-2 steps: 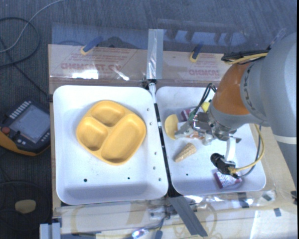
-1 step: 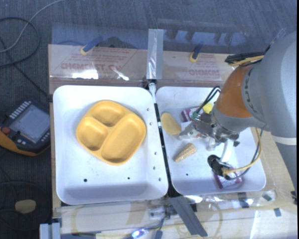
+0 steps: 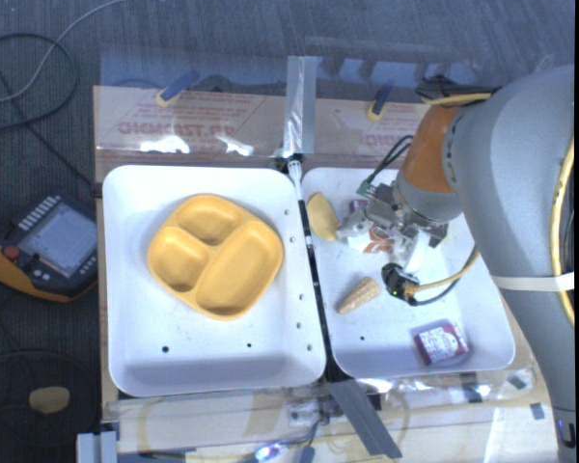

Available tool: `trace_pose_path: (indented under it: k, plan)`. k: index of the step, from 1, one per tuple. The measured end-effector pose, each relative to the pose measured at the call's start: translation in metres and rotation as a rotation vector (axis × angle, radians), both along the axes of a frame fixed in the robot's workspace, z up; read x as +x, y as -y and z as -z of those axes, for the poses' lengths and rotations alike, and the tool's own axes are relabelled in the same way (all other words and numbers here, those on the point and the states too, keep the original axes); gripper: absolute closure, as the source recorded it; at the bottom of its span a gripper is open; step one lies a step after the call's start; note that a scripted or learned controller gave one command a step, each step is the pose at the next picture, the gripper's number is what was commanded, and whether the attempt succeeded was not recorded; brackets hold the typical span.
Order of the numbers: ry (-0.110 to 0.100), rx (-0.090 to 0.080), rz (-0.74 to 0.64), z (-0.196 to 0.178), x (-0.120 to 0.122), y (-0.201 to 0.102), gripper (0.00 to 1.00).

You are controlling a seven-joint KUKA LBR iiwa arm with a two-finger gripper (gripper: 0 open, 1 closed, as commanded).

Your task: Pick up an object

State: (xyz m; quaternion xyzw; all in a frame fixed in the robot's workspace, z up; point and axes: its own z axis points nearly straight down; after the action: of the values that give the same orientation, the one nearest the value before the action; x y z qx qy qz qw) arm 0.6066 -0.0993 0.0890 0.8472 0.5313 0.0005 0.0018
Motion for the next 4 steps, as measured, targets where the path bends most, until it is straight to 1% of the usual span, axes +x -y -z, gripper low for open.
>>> trace_pose_path:
  k: [1,2,3,4]
  plan:
    - [-0.004,0.003,-0.174,0.0,0.002,0.049,0.0]
    - [-0.008,-0.008,-0.266,0.0,0.038,0.045,0.0]
    - [-0.016,0.023,-0.417,0.002,0.036,0.082,0.0]
    - [-0.015,0.022,-0.418,0.002,0.037,0.082,0.0]
